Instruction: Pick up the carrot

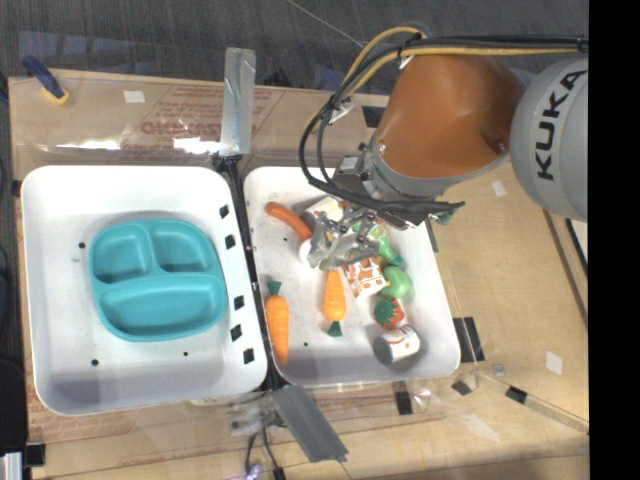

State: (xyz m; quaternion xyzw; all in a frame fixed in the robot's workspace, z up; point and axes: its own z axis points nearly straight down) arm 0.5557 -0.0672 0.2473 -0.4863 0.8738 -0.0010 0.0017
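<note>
From above, you see the pincer [338, 240] low in the right bin [262, 193]; whether it is open or gripping, you cannot tell. One carrot [334, 297] lies just below it, another [277, 326] lower left by the wall. The left bin [50, 198] holds a teal tray [155, 278]. "KUKA" is printed on the arm [552, 128].
</note>
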